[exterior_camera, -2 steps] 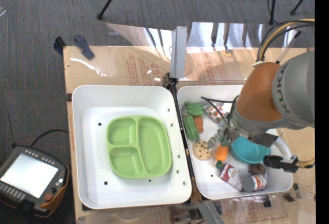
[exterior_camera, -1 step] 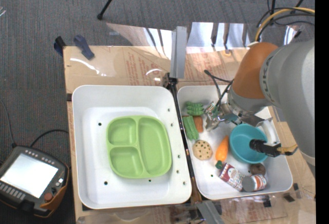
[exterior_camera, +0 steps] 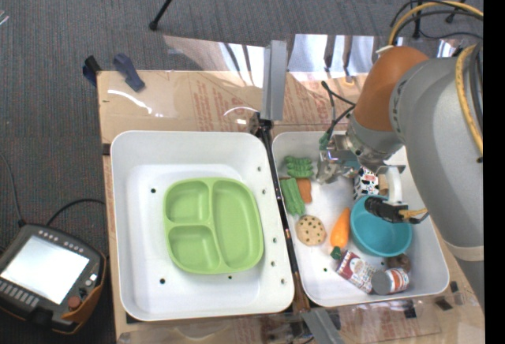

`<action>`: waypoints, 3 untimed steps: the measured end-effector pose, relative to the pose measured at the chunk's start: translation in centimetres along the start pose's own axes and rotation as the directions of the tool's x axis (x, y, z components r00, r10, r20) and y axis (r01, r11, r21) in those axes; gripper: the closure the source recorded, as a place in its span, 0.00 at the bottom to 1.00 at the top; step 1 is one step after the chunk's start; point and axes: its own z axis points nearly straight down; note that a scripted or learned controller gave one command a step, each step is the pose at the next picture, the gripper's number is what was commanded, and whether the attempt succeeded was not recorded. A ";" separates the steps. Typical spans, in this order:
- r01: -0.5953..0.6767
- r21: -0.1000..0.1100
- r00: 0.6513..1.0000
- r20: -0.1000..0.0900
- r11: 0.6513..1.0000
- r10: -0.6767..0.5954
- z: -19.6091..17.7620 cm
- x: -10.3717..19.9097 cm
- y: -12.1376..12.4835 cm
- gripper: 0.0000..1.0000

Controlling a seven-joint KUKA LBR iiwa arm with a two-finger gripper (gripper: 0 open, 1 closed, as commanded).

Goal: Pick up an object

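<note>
My gripper point(exterior_camera: 329, 166) hangs low over the far left part of the right bin point(exterior_camera: 438, 271), with the grey arm and its orange band behind it. Just to its left lies a green leafy toy point(exterior_camera: 298, 167), with a small orange piece point(exterior_camera: 304, 191) and a long green vegetable point(exterior_camera: 292, 196) below it. A cow-patterned item point(exterior_camera: 368, 180) sits to the gripper's right. I see nothing held in the gripper.
The right bin also holds a cookie point(exterior_camera: 311, 229), a carrot point(exterior_camera: 340, 229), a teal bowl point(exterior_camera: 381, 230), a printed carton point(exterior_camera: 356, 271) and a can point(exterior_camera: 391, 280). A green divided plate point(exterior_camera: 213, 225) lies in the left bin point(exterior_camera: 142, 161).
</note>
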 end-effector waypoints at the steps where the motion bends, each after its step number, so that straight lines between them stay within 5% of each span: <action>1: 0.002 -0.001 1.000 0.000 1.000 -0.002 -0.1 0.1 0.0 0.00; 2: 0.009 0.002 1.000 0.000 1.000 -0.009 0.0 0.9 -5.9 0.00; 3: -0.005 0.003 1.000 -0.004 1.000 0.005 0.1 0.0 -16.9 0.00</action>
